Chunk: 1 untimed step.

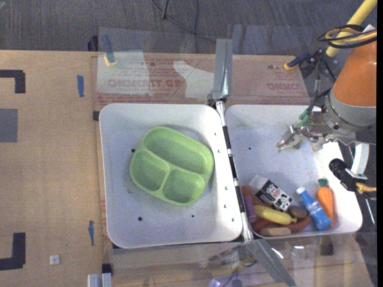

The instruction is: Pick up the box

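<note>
The box (273,192) is small, black and white, and lies tilted in the right bin (263,130) near its front, among other items. A yellow banana (272,214) touches its front side. My gripper (289,139) hangs over the back half of the right bin, well behind the box and a little to its right. It is open with nothing between its fingers. The arm's orange band (358,79) shows at the far right.
A blue bottle (313,208) and an orange carrot (325,200) lie right of the box, with brown sausages (281,227) along the front wall. The left bin (119,214) holds a green divided plate (172,165). A metal divider (230,178) separates the bins.
</note>
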Tool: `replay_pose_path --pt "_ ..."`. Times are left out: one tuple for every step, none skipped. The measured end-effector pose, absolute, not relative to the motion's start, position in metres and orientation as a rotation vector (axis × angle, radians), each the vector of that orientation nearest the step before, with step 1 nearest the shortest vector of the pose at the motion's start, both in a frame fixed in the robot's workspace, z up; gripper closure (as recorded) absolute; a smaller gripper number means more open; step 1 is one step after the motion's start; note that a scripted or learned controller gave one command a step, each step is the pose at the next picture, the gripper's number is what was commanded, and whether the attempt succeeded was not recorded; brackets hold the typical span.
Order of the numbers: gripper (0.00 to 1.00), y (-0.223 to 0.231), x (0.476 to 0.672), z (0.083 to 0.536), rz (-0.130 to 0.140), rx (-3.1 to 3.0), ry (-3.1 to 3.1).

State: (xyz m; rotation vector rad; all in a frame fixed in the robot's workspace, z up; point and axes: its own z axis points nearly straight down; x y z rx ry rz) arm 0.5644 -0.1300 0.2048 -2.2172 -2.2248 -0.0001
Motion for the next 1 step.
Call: replay_pose_path --pt "0.0 -0.0928 0.5765 0.0926 -0.002 -2.268 -2.175"
